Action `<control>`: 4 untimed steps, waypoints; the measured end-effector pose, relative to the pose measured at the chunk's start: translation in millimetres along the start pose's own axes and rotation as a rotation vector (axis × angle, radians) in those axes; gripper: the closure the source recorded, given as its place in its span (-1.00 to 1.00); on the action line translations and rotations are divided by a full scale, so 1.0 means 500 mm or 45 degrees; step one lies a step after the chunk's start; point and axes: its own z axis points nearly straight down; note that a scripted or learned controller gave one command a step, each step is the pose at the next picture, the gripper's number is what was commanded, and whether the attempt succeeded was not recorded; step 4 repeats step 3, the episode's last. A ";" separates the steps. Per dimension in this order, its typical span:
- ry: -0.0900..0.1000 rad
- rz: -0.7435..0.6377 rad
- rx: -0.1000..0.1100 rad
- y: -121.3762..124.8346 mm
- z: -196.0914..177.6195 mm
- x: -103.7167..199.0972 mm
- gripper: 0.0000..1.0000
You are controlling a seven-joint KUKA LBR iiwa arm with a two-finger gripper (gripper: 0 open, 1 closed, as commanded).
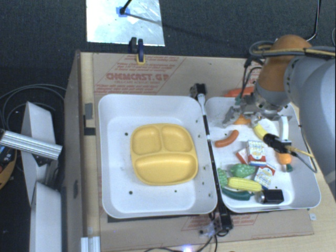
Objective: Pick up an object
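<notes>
My gripper hangs over the back left part of the right bin, and it is open. A small orange piece lies on the bin floor just under it, between the fingertips but not lifted. A red sausage lies a little in front and to the left. A yellow banana-like piece lies to the right of the gripper. Further forward are two small cartons, a corn cob, green pieces, a carrot and a black block.
The left bin holds a yellow divided plate. The ridge between the two bins runs close to the left of the sausage. An orange object lies behind the right bin's back rim. The arm covers the bin's back right corner.
</notes>
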 end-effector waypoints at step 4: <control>0.001 -0.001 0.001 -0.001 -0.037 0.002 1.00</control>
